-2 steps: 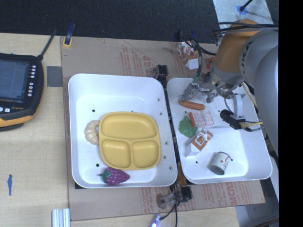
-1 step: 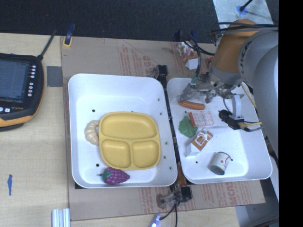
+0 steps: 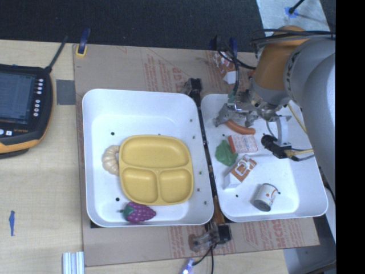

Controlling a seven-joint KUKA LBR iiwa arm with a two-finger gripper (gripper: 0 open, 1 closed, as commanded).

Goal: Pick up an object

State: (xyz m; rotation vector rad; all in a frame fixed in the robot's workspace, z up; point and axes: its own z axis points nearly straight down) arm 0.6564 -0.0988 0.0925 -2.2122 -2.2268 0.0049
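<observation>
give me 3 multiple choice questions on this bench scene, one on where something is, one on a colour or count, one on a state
1. Where does the purple grape bunch lie?
A. in the left bin, below the yellow tray
B. in the right bin, beside the can
C. on the bench outside both bins

2. How many compartments does the yellow tray have?
A. two
B. three
C. five

3. How does the small can rest in the right bin?
A. standing upright
B. tipped on its side
C. stacked on the tray

Answers:
1. A, the grapes sit at the near edge of the left bin, just below the tray.
2. B, one wide section lies above two smaller ones.
3. B, its round end faces sideways and its wall lies on the bin floor.
</observation>
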